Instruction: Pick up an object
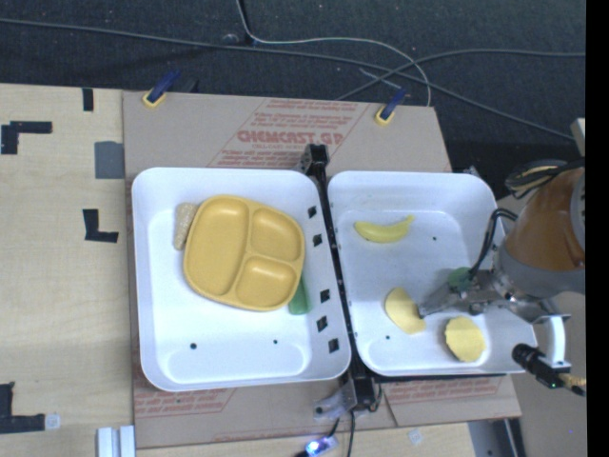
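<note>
Yellow pieces lie closest to the tool (440,303), so one of them is the likely target. The tool reaches into the right bin (419,190) from the right, its dark fingers low over the bin floor and pointing left; whether they are spread or closed cannot be told at this angle, and nothing is seen between them. Just beside the tips, to the left and slightly lower in the view, sits a yellow lump (403,310). A second, rounder yellow piece (464,339) lies near it under the wrist, close to the bin's front wall. A small green thing (460,278) peeks out just behind the fingers, partly hidden by the arm (547,231). Farther back in the same bin rests a banana (383,228), well apart from the tool.

To do the grasp well, the fingers should straddle the lump evenly before closing, coming down centred rather than nudging it sideways, since a rounded piece probably slides on the smooth floor.

Across the divider, the left bin (157,255) holds a yellow divided plate (244,253), with a tan item (183,225) at its left edge and a green piece (299,299) at its right. Both bins sit on cardboard (285,131) on the tabletop (57,284).
</note>
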